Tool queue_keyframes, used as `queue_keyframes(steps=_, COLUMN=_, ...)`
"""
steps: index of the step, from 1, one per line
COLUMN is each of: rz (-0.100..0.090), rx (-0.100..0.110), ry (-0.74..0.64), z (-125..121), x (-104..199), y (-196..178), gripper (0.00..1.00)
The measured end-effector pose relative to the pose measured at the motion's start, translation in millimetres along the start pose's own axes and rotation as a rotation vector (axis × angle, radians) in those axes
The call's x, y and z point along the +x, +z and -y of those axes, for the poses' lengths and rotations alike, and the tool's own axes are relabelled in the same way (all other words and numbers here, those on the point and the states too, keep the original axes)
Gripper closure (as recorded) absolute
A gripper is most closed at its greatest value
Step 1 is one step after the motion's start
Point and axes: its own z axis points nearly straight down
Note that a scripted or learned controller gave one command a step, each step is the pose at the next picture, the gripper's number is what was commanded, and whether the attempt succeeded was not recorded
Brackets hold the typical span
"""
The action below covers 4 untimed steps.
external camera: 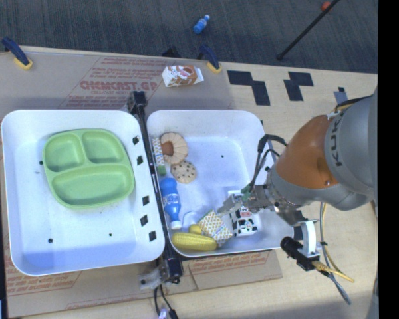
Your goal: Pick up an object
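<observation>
- The right-hand bin, a shallow tray of smooth white plastic right of centre, is entered from the right by the grey arm.
- The left-hand bin is occupied by a matte green divided plate with rounded corners.
- A blue bottle with a white cap is seen lying along the divider; being round and slick, it would be better taken across its width.
- A curved yellow banana is seen at the bin's lower edge.
- Two ridged, disc-shaped biscuits are seen higher up.
- A checked packet lies just beside the gripper, low in the bin; whether the pincer is spread or closed cannot be told, and nothing is seen held. A straight descent over a single item is judged safest.
</observation>
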Motion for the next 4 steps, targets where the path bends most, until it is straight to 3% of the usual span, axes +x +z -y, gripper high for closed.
queue_keyframes(steps=1, rz=-0.001, rx=-0.003, ry=-0.001, z=-59, x=66, y=-107, gripper=0.00)
queue_keyframes(steps=2, rz=0.001, rx=0.002, ry=0.002, z=-13, x=5, y=-62, gripper=0.00)
queue_keyframes(steps=3, rz=-0.001, rx=0.001, ry=0.002, z=-2, x=79, y=2, gripper=0.00)
queue_keyframes(steps=4, rz=-0.001, rx=-0.002, ry=0.000, z=-89, x=131, y=-89, gripper=0.00)
